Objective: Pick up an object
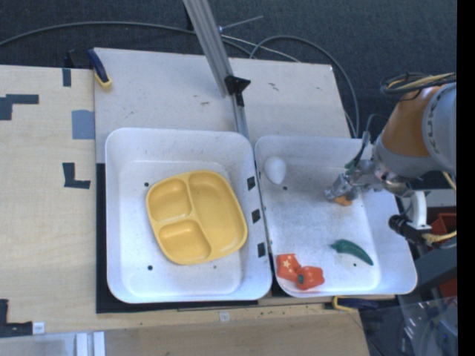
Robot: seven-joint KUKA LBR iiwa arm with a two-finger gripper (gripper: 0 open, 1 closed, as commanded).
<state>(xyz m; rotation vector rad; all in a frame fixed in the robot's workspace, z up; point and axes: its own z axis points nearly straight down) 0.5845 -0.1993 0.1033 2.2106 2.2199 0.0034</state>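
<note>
The grey arm with orange band is reached in from the right, its gripper (341, 193) lowered into the right shallow white bin (386, 277) over a small orange object (343, 199); jaw state cannot be told.

— What lies around the work area?

— A dark carpeted floor (356, 21) fills the top, crossed by thin grey cables (111, 28). A pale board (171, 95), scuffed and speckled, sits on the bench under even, soft light.

— And to the left?

— A light wood-grain panel (37, 213) marked with dark and grey-blue tape patches (82, 124). A blue-and-yellow clamp (99, 68) grips the board's far corner.

— Anything standing up?

— A ribbed aluminium post (208, 32) slants up from a black bracket (237, 85) at the board's middle.
</note>
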